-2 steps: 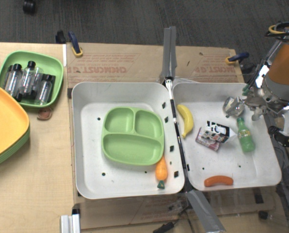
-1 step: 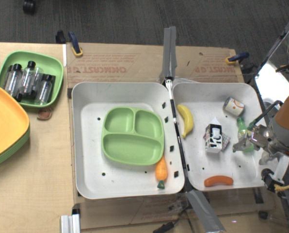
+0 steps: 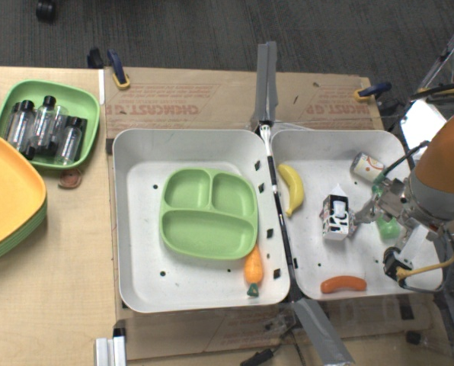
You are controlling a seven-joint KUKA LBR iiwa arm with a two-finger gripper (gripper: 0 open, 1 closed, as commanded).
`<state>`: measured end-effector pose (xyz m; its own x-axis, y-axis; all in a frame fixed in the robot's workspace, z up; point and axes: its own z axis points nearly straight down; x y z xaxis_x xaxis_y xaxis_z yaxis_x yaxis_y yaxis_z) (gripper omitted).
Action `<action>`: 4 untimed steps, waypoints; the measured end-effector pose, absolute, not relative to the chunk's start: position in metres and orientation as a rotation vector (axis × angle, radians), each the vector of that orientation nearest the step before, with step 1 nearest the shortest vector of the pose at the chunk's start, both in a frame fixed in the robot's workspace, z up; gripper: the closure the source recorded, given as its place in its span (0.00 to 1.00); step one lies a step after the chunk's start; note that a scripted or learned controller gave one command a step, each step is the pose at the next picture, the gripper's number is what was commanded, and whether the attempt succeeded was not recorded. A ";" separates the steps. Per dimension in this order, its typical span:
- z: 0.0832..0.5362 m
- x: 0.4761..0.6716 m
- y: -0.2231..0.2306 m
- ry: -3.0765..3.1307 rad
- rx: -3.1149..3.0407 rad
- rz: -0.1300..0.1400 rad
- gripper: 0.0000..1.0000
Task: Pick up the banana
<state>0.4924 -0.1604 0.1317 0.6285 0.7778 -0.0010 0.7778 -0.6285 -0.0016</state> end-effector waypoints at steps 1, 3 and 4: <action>0.123 0.522 -0.170 -0.795 -3.038 0.009 0.00; 0.128 0.630 -0.153 -0.479 -3.105 0.009 0.00; 0.156 0.637 -0.096 -0.320 -3.126 0.007 0.00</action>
